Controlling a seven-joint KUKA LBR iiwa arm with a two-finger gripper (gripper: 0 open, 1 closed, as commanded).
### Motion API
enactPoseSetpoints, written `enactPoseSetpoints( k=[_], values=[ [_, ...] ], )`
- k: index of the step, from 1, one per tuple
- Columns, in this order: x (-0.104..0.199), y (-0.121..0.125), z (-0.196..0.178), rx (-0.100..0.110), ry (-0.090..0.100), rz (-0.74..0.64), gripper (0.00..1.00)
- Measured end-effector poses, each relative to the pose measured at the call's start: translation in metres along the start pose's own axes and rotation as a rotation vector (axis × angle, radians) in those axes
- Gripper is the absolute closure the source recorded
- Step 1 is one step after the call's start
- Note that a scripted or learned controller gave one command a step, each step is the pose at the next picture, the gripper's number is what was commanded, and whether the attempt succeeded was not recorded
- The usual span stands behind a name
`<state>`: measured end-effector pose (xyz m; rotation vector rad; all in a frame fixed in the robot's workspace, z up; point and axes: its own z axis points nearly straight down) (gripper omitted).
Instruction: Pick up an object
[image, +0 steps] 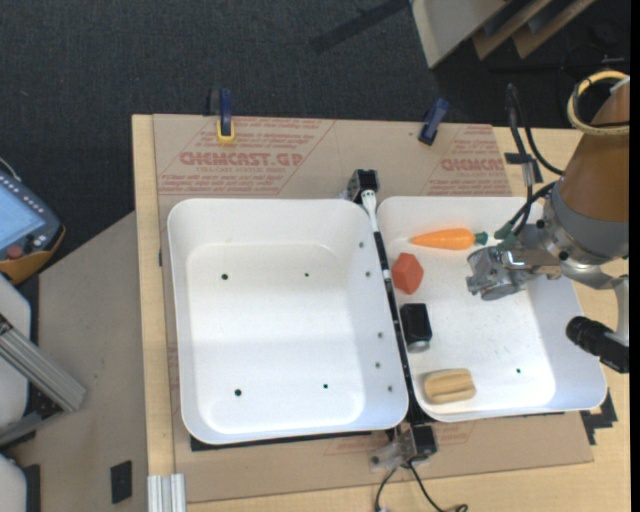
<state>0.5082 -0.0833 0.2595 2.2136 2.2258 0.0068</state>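
The gripper (490, 275) hangs just below the carrot (442, 238) — whether it's clenched I can't tell; I'd centre over the carrot before descending.

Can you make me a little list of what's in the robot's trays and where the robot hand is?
left bin: no toys seen in it
right bin: four things
carrot: far end, lying flat
red lump: near the middle divider
black block: by the divider, below the red lump
tan block: near edge
gripper: over the right bin, beside the carrot's green tip
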Motion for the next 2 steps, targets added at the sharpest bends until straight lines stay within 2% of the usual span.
enactPoseSetpoints(
  k=[1,2],
  values=[
    [0.068,-0.028,-0.030,0.001,0.001,-0.003,1.00],
    [0.149,-0.028,-0.040,0.002,0.001,-0.005,1.00]
  ],
)
